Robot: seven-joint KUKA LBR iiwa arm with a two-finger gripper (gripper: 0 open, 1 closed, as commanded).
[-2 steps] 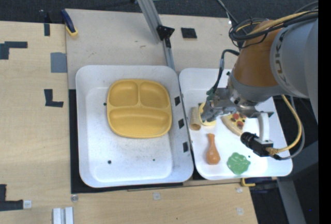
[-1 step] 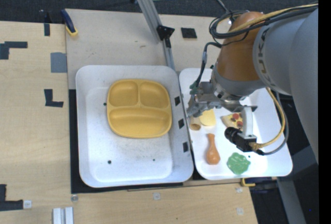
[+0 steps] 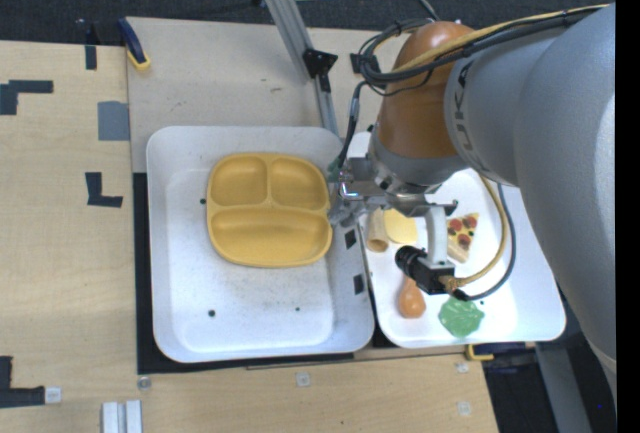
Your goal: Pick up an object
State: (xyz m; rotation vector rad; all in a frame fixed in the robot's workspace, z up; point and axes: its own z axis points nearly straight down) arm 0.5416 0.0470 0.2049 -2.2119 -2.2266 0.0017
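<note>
Camera view, from above and at a slant. The wooden desk [image 3: 60,251] carries dark tape marks at the left and a blue-and-yellow clamp [image 3: 134,45] near its far edge. The left bin [image 3: 180,311], white and shallow, holds a yellow divided plate [image 3: 268,209] with three compartments, lying flat in the bin's far half, its right edge close to the wall shared with the neighbouring bin.

A grey metal strut [image 3: 285,6] runs diagonally from the top of the frame down toward the gap between the bins. The arm [image 3: 530,111], grey with an orange band [image 3: 425,96] above the wrist, enters from the right and reaches down over the right bin [image 3: 530,321]. The hand [image 3: 372,206] sits at the inner edge of this bin, just beside the plate's right rim; the wrist housing hides it, so whether it is open, closed or gripping cannot be told.

The right bin holds several small candidate objects: a pale cylinder [image 3: 377,239] below the hand, a pale yellow flat piece [image 3: 402,226] beside it, an orange egg-shaped item [image 3: 411,301], a green crumpled item [image 3: 461,317], and a small multicoloured object [image 3: 462,233], possibly a toy food piece.
</note>
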